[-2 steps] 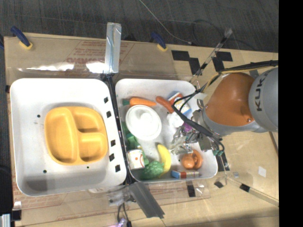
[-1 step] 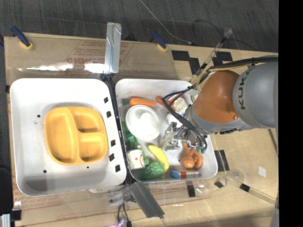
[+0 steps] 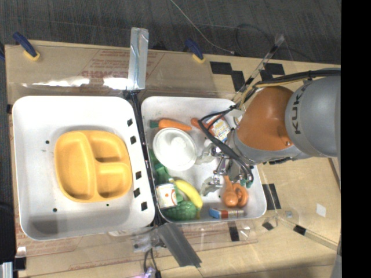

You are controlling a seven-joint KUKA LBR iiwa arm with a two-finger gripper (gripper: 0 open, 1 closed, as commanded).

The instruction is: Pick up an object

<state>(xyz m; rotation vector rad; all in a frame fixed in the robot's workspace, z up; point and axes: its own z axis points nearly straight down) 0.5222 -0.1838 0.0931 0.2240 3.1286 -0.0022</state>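
Gripper low in right bin, grasp state unreadable. Contents: one white bowl, one banana, one orange toy at 4 o'clock, glossy, lumpy.

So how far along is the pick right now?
Nothing looks picked yet. The gripper is down inside the right bin, among the clutter beside the white bowl and above the orange toy; I can't tell whether it holds anything. The banana lies in the bin. Left: grasping something and lifting it.

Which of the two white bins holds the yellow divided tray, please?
The left bin holds the yellow divided tray; the right bin holds mixed small items.
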